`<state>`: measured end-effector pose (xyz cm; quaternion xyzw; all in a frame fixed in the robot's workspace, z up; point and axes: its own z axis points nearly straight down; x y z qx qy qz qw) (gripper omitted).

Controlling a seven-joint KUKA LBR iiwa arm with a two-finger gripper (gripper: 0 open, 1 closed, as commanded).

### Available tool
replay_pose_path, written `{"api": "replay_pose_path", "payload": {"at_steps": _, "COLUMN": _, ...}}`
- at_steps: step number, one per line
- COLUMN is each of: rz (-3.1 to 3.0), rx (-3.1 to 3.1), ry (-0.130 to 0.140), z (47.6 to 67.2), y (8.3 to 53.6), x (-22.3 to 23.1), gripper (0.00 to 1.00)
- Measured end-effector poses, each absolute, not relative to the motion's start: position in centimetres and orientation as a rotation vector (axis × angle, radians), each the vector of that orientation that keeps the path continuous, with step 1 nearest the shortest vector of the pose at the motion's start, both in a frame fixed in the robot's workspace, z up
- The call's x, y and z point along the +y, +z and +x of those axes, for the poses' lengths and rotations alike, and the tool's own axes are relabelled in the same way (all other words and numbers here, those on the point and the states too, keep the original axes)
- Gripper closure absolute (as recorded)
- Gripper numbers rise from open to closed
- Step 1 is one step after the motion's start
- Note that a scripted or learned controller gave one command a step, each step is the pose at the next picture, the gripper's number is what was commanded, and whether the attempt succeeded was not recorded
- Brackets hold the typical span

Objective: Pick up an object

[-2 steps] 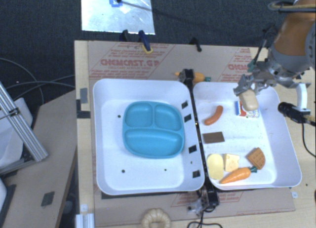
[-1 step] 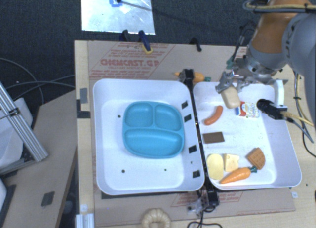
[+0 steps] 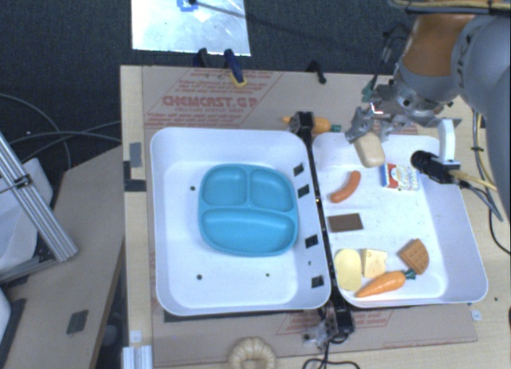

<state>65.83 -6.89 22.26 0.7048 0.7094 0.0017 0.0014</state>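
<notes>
My gripper (image 3: 370, 136) hangs over the back left part of the right bin (image 3: 459, 236). A pale tan, roll-shaped piece (image 3: 370, 152) sits between its fingers, lifted just above the bin floor. Below it in the same bin lie an orange-red sausage (image 3: 345, 187), a small red, white and blue carton (image 3: 399, 177), a flat brown rectangle (image 3: 345, 223), a waffle-like cracker (image 3: 413, 255), a carrot (image 3: 382, 283), and pale yellow cheese pieces (image 3: 355, 267).
The left bin (image 3: 180, 168) holds a blue divided plate (image 3: 247, 209). A black divider (image 3: 314, 200) runs between the bins. A small orange item (image 3: 320, 125) lies just behind the bins. A black part of the arm (image 3: 431, 166) juts over the right bin.
</notes>
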Motion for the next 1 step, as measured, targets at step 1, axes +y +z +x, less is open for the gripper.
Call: {"api": "replay_pose_path", "payload": {"at_steps": 1, "rz": 2.220, "rx": 2.222, "ry": 0.000, "z": 64.25, "y": 22.36, "x": -6.76, "gripper": 1.00}}
